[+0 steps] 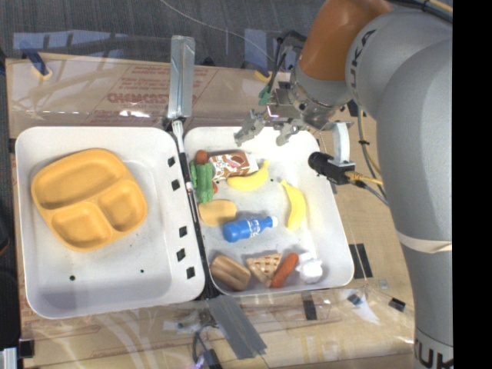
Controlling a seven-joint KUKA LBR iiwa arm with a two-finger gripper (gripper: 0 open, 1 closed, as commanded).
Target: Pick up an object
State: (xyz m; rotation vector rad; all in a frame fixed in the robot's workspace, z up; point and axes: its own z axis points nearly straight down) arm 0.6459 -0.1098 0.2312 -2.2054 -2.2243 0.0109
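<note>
Light over my work area is bright and even, from overhead; the two white bins [108, 298] read near full white without losing their rims, and shadows beneath the toys are short and soft. Glare runs in pale streaks across the clear film on the cardboard [115, 91] behind the bins and on the metal strip [181, 75] between them. Focus is fair at centre, my fingers [244, 134] look slightly soft, and fine detail is grainy.
</note>
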